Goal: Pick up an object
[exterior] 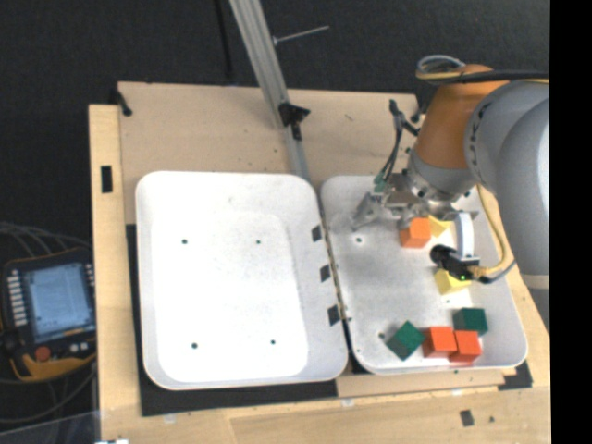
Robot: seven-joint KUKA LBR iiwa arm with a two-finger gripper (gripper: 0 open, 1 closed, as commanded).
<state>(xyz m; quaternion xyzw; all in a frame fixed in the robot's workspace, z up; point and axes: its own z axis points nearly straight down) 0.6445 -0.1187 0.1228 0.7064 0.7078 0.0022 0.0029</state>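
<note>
Reaching from the right, our arm [481,146] over the right bin [370,276], tool [407,206] low near an orange block [415,232], its grip we cannot tell, yellow block [451,281] beside, green block [403,339] and orange blocks [453,341] along the front edge.

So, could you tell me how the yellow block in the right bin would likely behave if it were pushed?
The yellow block looks flat-faced, so it would probably slide, not roll. It looks small and rigid, likely light. The gripper is apart from it.
</note>
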